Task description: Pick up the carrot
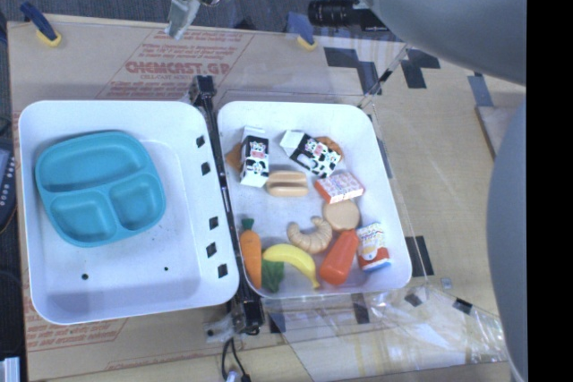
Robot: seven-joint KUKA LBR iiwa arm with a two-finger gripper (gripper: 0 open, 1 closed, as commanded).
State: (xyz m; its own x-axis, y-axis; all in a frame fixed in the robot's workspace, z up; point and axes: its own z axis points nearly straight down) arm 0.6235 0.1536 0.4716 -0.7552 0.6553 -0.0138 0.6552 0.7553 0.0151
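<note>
The carrot [252, 258] is orange with a small green top. It lies lengthwise against the left wall of the right bin [387, 192], near the front corner. A yellow banana [294, 260] and a green piece [271, 275] touch its right side. My gripper [184, 17] hangs at the top of the view, over the cardboard behind the bins. It is far from the carrot and nothing shows in it.
The right bin also holds two cow-print cartons [255, 157] [312, 154], a hot dog [286, 183], a croissant [311, 234], a red bottle [338, 257] and a small can [372, 247]. A blue divided plate [97, 186] lies in the left bin [116, 295].
</note>
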